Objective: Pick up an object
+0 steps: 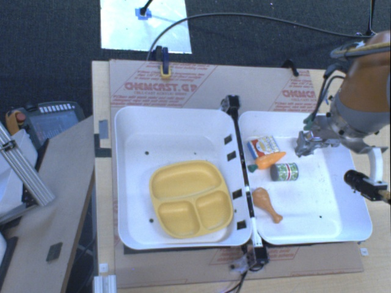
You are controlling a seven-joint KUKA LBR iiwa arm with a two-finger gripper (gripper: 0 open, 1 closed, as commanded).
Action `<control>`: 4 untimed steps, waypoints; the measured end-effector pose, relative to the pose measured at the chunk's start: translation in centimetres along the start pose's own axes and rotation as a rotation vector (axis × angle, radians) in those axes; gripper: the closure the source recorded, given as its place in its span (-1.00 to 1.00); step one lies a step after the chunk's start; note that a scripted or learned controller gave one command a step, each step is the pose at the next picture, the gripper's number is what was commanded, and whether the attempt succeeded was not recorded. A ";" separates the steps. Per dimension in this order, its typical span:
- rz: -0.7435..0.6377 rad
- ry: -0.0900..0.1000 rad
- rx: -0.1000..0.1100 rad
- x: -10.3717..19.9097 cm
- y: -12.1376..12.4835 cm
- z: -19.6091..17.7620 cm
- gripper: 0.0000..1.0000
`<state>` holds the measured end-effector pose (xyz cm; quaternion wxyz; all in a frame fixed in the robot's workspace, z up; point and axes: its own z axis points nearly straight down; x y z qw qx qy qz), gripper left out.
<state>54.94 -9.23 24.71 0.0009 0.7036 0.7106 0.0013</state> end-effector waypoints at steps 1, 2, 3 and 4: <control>0.001 0.000 0.000 4.2 1.3 0.7 1.00; 0.001 0.001 0.001 8.9 2.6 2.0 1.00; 0.001 0.001 0.000 13.1 4.2 1.7 1.00; 0.001 0.001 0.001 18.7 4.7 2.2 1.00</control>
